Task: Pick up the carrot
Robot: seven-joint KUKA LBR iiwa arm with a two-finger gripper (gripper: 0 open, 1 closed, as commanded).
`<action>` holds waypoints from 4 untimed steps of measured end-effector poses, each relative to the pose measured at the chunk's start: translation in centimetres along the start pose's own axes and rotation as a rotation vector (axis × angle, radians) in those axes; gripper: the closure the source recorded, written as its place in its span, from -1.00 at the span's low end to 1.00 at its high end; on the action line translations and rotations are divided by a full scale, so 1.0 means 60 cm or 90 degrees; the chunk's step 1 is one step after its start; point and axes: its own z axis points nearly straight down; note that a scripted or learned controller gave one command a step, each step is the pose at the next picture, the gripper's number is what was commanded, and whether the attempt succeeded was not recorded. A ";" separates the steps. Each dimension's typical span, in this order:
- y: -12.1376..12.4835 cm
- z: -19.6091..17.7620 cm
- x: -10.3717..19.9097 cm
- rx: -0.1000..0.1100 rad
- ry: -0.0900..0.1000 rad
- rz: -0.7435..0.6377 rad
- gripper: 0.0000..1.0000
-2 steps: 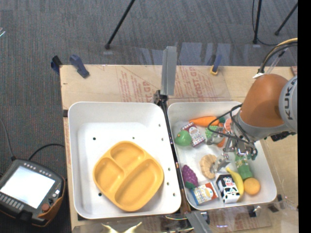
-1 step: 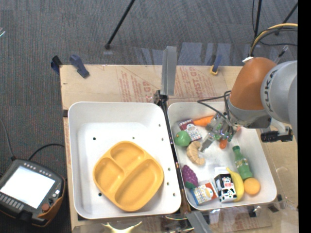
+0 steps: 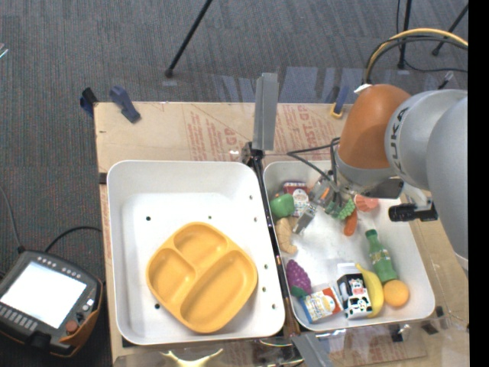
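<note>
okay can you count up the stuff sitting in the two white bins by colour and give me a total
Yellow: 2, the divided plate and the banana
Orange: 2, the carrot and the orange ball
Green: 2, the bottle and the round green item
Purple: 1, the grapes
Tan: 1, a lumpy piece
Printed cartons: 2
Total: 10 that I can tell apart; small items under the arm are unclear.

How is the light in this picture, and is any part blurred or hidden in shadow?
Camera view: even, soft light; the right bin is bright white, with faint shadows under the toys. The gripper looks slightly blurred, and the carrot beside it is small and partly covered, so its outline is unclear.
</note>
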 end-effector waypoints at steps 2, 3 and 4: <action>-0.071 -0.208 -0.027 -0.008 -0.003 0.055 1.00; -0.001 0.005 -0.009 -0.003 0.007 0.286 1.00; -0.079 -0.219 -0.018 -0.009 -0.001 0.341 1.00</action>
